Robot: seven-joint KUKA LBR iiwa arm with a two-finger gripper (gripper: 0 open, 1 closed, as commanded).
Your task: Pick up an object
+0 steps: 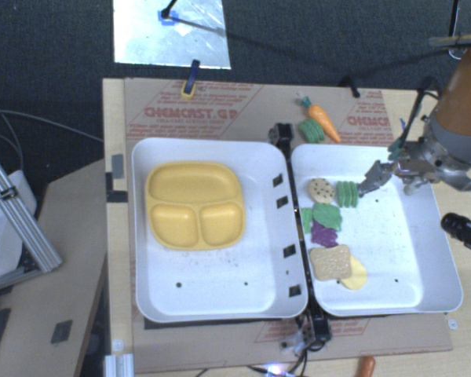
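Observation:
In the right bin (424, 242) lie several toy foods: a speckled cookie (321, 188), a green ridged piece (347, 193), a green leafy piece (326, 215), a purple piece (324, 233), a slice of toast (330, 261) and a yellow disc (355, 276). My gripper (371, 181) reaches in from the right and hangs just right of the green ridged piece. I see nothing held between its fingers.
The left bin (212, 281) holds a yellow divided plate (195, 204). A toy carrot (323, 119) and a green piece (312, 131) lie on the cardboard behind the bins. A blue-and-yellow object (191, 79) lies further back. Black clips line the divider between the bins.

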